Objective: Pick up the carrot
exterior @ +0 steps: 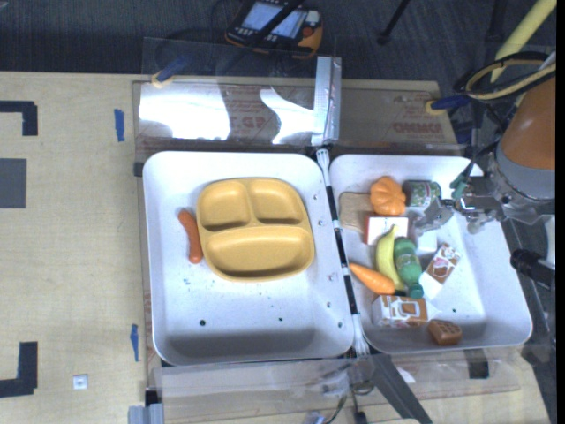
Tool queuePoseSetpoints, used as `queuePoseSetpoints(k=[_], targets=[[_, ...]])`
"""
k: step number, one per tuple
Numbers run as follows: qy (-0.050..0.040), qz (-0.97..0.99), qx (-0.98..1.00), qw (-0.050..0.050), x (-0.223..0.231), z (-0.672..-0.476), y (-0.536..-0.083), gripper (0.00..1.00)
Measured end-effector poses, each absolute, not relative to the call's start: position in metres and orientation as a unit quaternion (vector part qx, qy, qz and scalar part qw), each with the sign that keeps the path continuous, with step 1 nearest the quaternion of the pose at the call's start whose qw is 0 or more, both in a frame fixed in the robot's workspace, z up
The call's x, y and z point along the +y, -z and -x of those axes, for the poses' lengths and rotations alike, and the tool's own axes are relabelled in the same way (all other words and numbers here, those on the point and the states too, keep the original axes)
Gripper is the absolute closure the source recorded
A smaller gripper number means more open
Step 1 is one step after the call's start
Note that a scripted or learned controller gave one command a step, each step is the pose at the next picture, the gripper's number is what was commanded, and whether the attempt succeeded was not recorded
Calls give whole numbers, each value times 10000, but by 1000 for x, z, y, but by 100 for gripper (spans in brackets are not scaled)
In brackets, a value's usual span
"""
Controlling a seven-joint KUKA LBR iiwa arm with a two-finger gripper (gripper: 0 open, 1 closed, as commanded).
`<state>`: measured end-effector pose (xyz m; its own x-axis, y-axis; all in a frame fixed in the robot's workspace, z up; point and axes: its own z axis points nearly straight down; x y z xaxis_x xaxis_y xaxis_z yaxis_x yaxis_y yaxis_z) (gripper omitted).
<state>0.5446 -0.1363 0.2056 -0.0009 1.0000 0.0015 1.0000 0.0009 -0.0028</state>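
Two white bins sat side by side on the bench, and we took them in first: the left bin point(168, 307) and the right bin point(503, 312). In the left bin we saw a yellow divided tray point(254, 228) near the middle, with an orange-red sausage point(191, 235) lying just beside its left edge. The grey arm point(530, 148) came in over the right bin's far right corner, and its gripper point(434, 212) hung above the clutter there; we could not tell whether its fingers were apart or together. Among the smaller things in the right bin we found a banana point(386, 253) touching a green bottle point(407, 266), a small orange pumpkin point(387, 195) near the far wall, a dark can point(420, 191) just beside it, and a small carton point(402, 310) near the front with a brown piece point(444, 331) next to it. The carrot point(372, 278) lay at the right bin's left side, tilted, just beside the banana's lower end and apart from the gripper.
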Motion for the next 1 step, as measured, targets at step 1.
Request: queuePoseSetpoints(k=[1], targets=[[-4,7073,-7069,8,-128,-533,-143,0]])
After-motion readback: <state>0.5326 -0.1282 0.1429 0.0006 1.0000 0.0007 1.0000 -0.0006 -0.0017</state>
